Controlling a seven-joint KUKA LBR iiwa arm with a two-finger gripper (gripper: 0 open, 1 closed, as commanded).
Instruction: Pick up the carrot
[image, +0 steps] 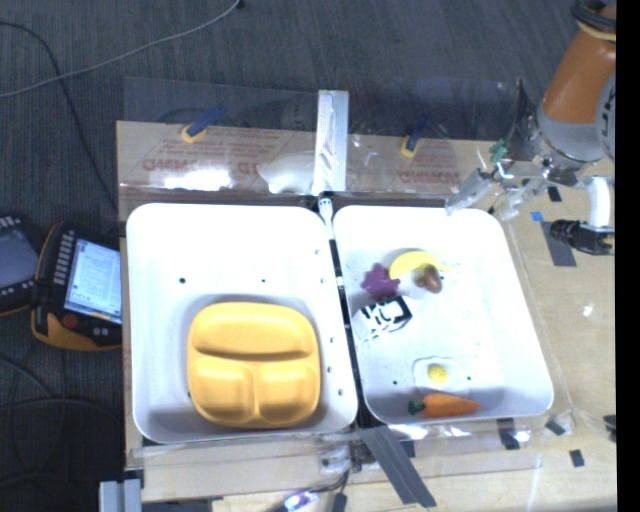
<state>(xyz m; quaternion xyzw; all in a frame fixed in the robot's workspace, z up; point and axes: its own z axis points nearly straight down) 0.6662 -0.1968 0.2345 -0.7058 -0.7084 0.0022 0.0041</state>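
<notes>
Two bins (150, 240), one tray (255, 362), one carrot (447, 405).

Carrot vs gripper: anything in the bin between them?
Camera view: the gripper is at the right bin's far rim, the carrot at its near wall. Between them: bare white floor, with the banana just left.

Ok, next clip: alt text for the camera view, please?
A carrot lies at the near edge of the right bin, while the gripper hovers over its far corner. The left bin holds a yellow tray.

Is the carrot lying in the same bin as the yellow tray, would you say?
No, the carrot lies in the right bin; the yellow tray sits in the left bin.
</notes>
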